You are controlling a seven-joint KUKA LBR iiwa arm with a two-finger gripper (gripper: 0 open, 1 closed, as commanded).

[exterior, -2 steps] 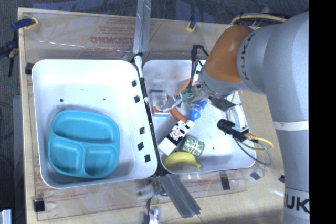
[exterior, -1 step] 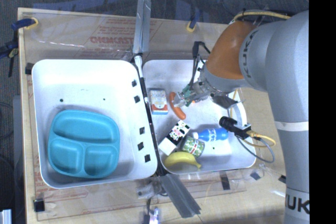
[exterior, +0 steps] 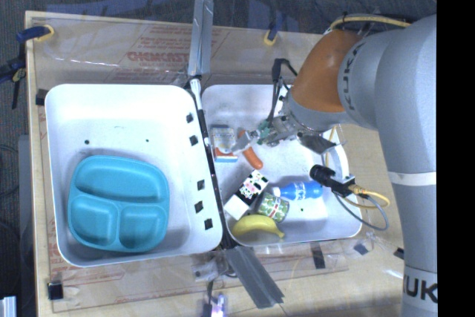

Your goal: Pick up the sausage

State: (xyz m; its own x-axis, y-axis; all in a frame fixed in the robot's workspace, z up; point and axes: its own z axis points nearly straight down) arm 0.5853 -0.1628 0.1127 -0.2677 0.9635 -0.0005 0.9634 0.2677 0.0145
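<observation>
The grey arm [exterior: 404, 159], with its orange band, is seen closest to the lens, reaching in from the right over the right-hand bin [exterior: 245, 96]. Its pincer [exterior: 266, 133] is held low in the upper middle of that bin; whether it is apart or together cannot be told, since the tips are too small and cluttered to be read. The sausage [exterior: 253, 157], a small orange-red piece, is found on the bin floor just below and slightly left of the pincer, apart from it and beside a small clear container [exterior: 222, 137]. Further towards the front of the bin, a black-and-white carton [exterior: 254, 185], a blue-capped bottle [exterior: 297, 192], a small can [exterior: 272, 208] and a banana [exterior: 257, 227] are gathered. A blue compartment tray [exterior: 119, 202] is seen in the left bin [exterior: 111, 104]. The task is judged to be at the approach stage: the sausage is not yet lifted, and the grasp and raise are left to be done.
</observation>
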